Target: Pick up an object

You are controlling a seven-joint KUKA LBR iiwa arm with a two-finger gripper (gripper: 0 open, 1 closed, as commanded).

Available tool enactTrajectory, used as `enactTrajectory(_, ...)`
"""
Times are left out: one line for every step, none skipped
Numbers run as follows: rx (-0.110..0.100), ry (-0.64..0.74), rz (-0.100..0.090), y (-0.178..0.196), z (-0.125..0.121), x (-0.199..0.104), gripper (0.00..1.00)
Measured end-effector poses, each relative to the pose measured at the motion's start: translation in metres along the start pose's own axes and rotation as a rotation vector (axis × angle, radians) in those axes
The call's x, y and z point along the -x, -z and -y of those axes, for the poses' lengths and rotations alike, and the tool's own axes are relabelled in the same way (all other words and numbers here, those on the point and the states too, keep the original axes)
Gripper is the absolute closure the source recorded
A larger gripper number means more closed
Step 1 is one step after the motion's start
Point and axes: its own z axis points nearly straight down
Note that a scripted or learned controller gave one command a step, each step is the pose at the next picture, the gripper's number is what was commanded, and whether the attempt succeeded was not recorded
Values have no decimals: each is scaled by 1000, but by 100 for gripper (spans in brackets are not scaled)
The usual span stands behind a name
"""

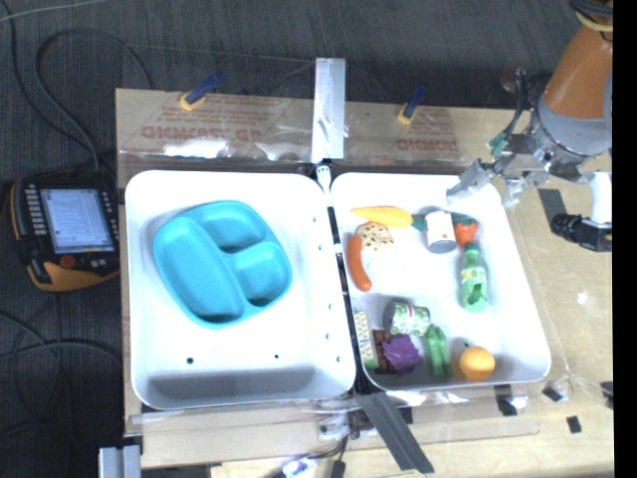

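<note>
gripper [476, 179] at right bin's [528, 307] far rim, grip state unclear | just beneath: banana [382, 215], tomato [465, 232], bottle [472, 278], sausage [356, 261], orange [477, 362] | left bin [139, 297]: blue tray [221, 259]

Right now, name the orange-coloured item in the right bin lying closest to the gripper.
The small red-orange piece beside the grey cup, just below the gripper; the sausage and orange lie farther.
</note>
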Motion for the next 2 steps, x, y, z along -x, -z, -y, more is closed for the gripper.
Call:
enactTrajectory(-2, 3, 0, 8, -1, -1, 100)
enactTrajectory(-3, 2, 1, 8, -1, -1, 0)
